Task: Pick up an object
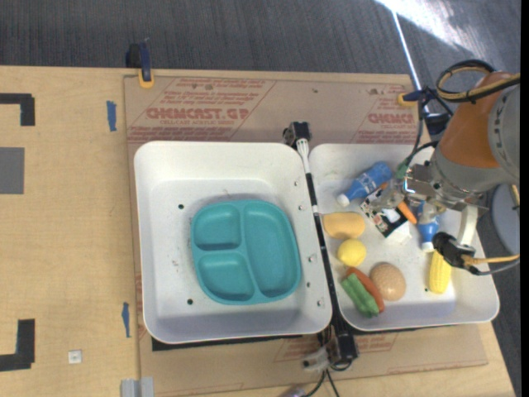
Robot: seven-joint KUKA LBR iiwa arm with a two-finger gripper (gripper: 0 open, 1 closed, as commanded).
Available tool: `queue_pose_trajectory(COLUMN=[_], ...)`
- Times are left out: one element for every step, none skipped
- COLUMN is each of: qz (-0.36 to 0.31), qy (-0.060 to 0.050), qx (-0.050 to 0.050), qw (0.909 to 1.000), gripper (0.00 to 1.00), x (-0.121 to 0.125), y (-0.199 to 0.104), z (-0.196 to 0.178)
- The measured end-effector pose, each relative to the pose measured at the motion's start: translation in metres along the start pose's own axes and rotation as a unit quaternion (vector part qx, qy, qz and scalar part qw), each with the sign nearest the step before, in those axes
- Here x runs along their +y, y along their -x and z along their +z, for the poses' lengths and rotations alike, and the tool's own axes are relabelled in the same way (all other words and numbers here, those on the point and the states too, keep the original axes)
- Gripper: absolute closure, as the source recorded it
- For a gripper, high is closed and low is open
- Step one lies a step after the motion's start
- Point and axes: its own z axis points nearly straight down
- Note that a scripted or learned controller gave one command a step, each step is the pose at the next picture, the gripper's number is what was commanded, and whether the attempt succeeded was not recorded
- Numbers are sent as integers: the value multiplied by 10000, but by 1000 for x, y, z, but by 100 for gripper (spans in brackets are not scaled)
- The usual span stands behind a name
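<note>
My gripper (393, 212) hangs low over the middle of the right bin (475, 308), reaching in from the right. Just left of it lie a blue bottle (369, 182) and a tan oblong piece (343, 224). A small orange bit (407, 214) and a small blue-and-white item (426, 235) sit right beside the gripper. Nearer the front are a yellow lemon (352, 253), a brown round object (388, 280), a red and green vegetable (362, 294) and a yellow corn cob (439, 274).
The left bin (157, 188) holds a teal divided plate (245, 251). A black clip (296, 132) sits where the two bins meet at the back. The grey arm with its orange band (467, 139) and cables overhangs the right bin's far right side.
</note>
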Motion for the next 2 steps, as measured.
queue_pose_trajectory(qz=[-1995, -2749], qy=[-54, -123], qx=[-5, 0], qw=[9799, 9614], gripper=[0, 0], x=[-47, 0], y=[-7, -44], z=[25, 26])
